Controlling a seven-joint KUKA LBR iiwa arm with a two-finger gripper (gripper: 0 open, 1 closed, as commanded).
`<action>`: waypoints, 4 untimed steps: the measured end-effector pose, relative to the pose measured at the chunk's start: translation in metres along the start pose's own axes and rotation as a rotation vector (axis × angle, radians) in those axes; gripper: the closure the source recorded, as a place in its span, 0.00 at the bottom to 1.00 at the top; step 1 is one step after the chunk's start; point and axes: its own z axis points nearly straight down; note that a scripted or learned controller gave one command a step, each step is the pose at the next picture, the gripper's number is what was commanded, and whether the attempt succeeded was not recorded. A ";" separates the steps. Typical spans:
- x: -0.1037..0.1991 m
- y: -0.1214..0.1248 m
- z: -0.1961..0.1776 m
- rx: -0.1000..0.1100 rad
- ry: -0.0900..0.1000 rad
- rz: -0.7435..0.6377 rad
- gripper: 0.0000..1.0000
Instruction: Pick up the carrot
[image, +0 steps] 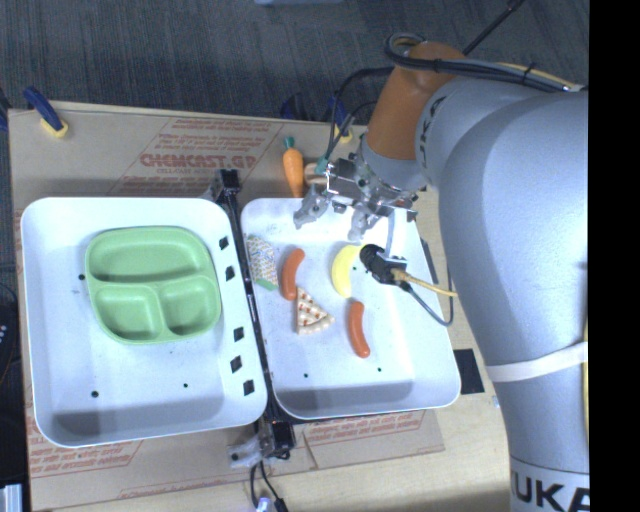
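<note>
Carrot (292, 170) on cardboard printed "CHEMCAST GP" (195, 158) — outside the bins, tool (338, 218) nearby, fingers apart, holding nothing.

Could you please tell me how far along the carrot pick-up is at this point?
Nothing looks finished yet. The carrot lies on the cardboard just beyond the right bin's far rim, with nothing gripping it. In hand: the hand hovers over the bin's far edge, beside the carrot but not on it. Left to do: move onto the carrot, close on it and lift it.
</note>
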 end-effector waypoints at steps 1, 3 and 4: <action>-0.034 0.011 0.069 -0.007 0.003 0.190 0.00; -0.017 0.009 0.054 -0.014 0.002 0.359 1.00; -0.049 -0.025 -0.048 0.000 0.000 0.628 1.00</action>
